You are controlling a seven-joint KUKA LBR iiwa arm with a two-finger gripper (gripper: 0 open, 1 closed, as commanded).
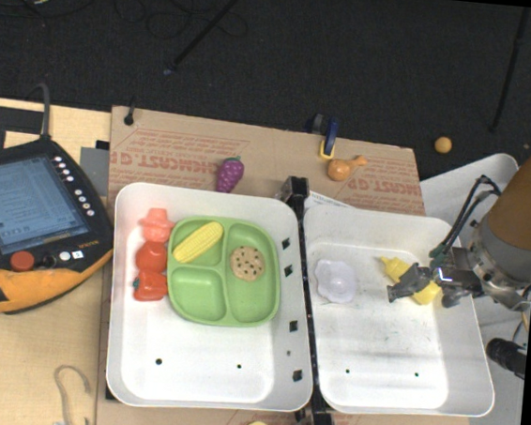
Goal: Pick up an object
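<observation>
Left white bin [135,372]: orange-red plastic toy figure [151,261] standing just beside a green three-compartment plastic plate [224,297]. The plate holds a yellow toy corn cob [196,240] in its upper-left compartment and a round toy cookie [247,263] in its upper-right one.

Right white bin [399,381]: clear shallow plastic cup or lid [336,282] near the left wall, hard to make out against the white. Further right, a small yellow plastic toy piece [396,267] lies on the bin floor, upper middle.

The jaws [415,286] sit low at that yellow piece's right end, with yellow showing on both sides of the dark fingers. Contact looks likely, but whether they are apart or closed on it cannot be told.

Handling judgement: the yellow piece looks light, rigid and smooth, so slip is the risk. Best hold is across its narrowest section, centred, so it doesn't squirt out sideways.
</observation>
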